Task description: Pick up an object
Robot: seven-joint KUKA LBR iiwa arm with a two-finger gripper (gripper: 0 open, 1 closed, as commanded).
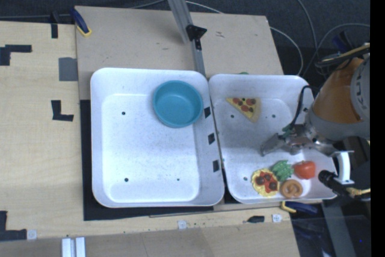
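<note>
The claw (pixel 269 146) hangs low inside the right bin (pixel 240 84), its dark fingers pointing toward nine o'clock over bare white floor, and I cannot tell how far apart they stand, though nothing shows between them. At its one o'clock lies a pizza slice (pixel 244 106), well apart, while toward five o'clock, near the bin's lower corner, a green leafy piece (pixel 281 168), a red tomato (pixel 305 170), a round yellow pizza (pixel 264 182) and a brown round piece (pixel 292 189) cluster close together. In the left bin (pixel 114 147), a blue bowl (pixel 177 103) sits at its one o'clock corner.
</note>
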